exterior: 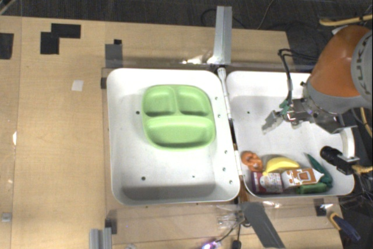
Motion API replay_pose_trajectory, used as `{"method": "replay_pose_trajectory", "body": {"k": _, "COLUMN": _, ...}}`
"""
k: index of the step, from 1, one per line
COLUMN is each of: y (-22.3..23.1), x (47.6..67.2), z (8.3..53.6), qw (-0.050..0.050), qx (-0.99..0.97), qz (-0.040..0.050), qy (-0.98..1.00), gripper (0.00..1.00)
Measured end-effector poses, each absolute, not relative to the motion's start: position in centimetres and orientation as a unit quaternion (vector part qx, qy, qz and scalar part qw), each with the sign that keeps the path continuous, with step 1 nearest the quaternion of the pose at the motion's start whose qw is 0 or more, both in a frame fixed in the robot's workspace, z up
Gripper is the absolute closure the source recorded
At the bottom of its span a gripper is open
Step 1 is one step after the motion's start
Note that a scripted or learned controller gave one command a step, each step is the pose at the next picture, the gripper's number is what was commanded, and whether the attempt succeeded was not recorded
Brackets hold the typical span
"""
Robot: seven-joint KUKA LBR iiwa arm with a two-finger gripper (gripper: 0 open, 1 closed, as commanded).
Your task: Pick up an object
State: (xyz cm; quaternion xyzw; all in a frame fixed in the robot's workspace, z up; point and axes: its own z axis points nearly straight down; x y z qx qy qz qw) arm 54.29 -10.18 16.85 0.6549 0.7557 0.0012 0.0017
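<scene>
Several small items are crowded along the near wall of the right bin (250,90): a banana (281,164), a small carton (284,180) and a green piece (319,181). The pincer (274,120) is seen above bare bin floor, spread apart and grasping nothing. The banana is judged light and firm, best taken across its middle, though little room is left beside the wall.

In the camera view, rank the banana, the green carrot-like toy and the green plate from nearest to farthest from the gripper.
From the gripper:
1. Banana, right bin, near edge below the gripper.
2. Green toy, right bin's near right corner; close to the banana's distance.
3. Green plate, left bin.
</scene>
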Motion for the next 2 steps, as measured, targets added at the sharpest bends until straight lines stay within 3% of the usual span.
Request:
{"method": "replay_pose_trajectory", "body": {"k": 1, "y": -9.0, "x": 51.4, "z": 9.2, "qw": 0.007, "qx": 0.669, "qz": 0.0059, "qy": 0.743, "gripper": 0.0}}
{"method": "replay_pose_trajectory", "body": {"k": 2, "y": -9.1, "x": 49.5, "z": 9.3, "qw": 0.011, "qx": 0.64, "qz": 0.0077, "qy": 0.769, "gripper": 0.0}}
